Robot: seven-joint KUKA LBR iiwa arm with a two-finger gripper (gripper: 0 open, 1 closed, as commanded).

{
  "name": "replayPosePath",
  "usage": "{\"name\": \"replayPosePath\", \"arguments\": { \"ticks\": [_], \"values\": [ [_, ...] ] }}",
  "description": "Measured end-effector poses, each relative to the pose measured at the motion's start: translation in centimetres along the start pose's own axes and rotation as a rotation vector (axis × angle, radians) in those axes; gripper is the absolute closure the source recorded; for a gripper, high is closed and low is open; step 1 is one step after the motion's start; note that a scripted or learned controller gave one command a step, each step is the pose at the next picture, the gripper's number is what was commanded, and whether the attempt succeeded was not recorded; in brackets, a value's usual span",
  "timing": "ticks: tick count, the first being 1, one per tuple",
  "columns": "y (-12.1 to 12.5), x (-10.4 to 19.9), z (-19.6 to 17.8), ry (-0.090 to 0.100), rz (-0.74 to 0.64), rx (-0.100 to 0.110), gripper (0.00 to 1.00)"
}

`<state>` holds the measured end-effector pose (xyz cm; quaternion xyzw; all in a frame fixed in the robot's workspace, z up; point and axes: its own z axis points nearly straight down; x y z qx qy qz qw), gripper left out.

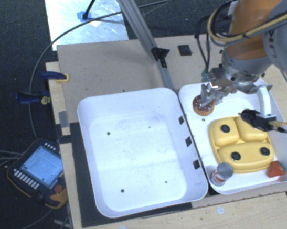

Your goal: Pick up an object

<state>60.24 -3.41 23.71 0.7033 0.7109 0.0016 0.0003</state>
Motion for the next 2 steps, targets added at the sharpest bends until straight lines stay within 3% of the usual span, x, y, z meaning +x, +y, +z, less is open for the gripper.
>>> {"name": "replayPosePath", "arguments": {
  "ticks": [1,2],
  "values": [
    [-1.3,5.9,-0.4,0.001,0.000,0.002,1.00],
    [-1.0,11.7,-0.4,0.001,0.000,0.000,1.00]
  ]
}}
